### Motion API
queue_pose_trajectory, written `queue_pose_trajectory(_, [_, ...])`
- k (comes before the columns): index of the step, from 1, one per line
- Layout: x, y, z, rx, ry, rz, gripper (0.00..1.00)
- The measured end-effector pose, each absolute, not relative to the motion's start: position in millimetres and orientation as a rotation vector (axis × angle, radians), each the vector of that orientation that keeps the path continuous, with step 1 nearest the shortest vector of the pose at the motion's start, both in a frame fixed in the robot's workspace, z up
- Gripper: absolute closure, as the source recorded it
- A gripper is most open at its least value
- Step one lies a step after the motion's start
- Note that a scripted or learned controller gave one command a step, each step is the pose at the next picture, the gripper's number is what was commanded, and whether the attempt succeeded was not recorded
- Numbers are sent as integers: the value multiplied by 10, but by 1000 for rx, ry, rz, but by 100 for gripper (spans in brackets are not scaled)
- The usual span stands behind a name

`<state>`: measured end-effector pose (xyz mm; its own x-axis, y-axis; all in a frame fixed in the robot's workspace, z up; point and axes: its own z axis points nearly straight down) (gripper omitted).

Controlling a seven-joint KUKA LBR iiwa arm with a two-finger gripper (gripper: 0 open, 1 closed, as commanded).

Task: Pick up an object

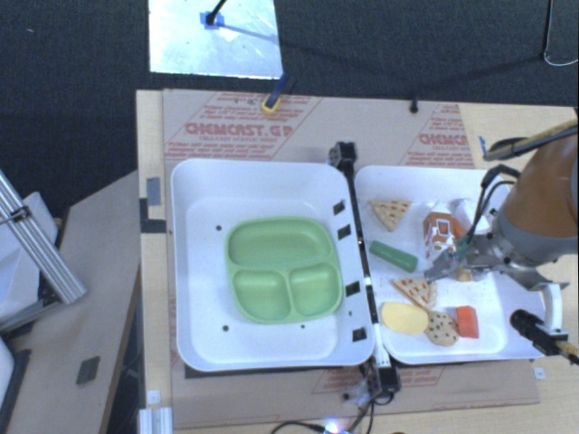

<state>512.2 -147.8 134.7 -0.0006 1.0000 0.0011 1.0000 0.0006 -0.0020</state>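
The bench (226,120) carries two white bins. The left bin (194,242) holds a green divided plate (282,269). In the right bin (493,342), the pincer (445,265) hangs low among toy foods, just above a pizza slice (414,289) and beside a green cylinder (393,256); whether its grip is spread or pressed together cannot be told.

Even, fairly bright overhead light is washing the two shallow white plastic bins (194,269), flattening their walls. At twelve o'clock a square silvery metal sheet (215,23) is glaring pale blue-white. Shadows are staying soft and short. The whole frame is looking grainy and slightly blurred, softest toward three o'clock.
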Motion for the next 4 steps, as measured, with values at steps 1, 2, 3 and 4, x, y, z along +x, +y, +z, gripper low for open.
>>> queue_pose_trajectory(1, [5148, -1470, 866, -2221, -2223, -8, 0])
queue_pose_trajectory(2, [5178, -1479, 1010, -2226, -2231, -16, 100])
queue_pose_trajectory(3, [5263, -1560, 1576, -2222, -2231, -5, 100])
queue_pose_trajectory(4, [5338, -1617, 2045, -2221, -2230, -5, 100])
